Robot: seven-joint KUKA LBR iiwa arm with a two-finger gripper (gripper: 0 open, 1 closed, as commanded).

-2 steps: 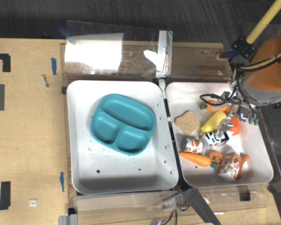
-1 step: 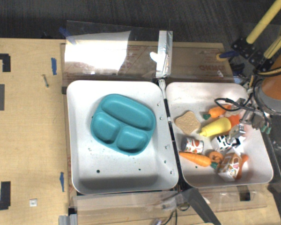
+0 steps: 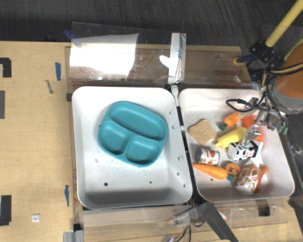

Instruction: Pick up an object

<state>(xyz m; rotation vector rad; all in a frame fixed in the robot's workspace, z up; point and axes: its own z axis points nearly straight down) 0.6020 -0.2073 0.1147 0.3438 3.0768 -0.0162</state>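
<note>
Bright, even overhead light, hard white glare on the clear panel point(image 3: 106, 59) behind the bins, soft shadows, slightly grainy, dim dark floor up top.

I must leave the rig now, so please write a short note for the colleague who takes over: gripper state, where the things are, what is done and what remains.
Gripper: low in the right bin, among the toys; I cannot tell if it holds anything.
Right bin: cracker, yellow banana, carrot, small can, black-and-white carton, small box, all clustered together.
Left bin: teal divided plate.
Done: arm is down at the pile.
Left: secure one object and lift it.
</note>
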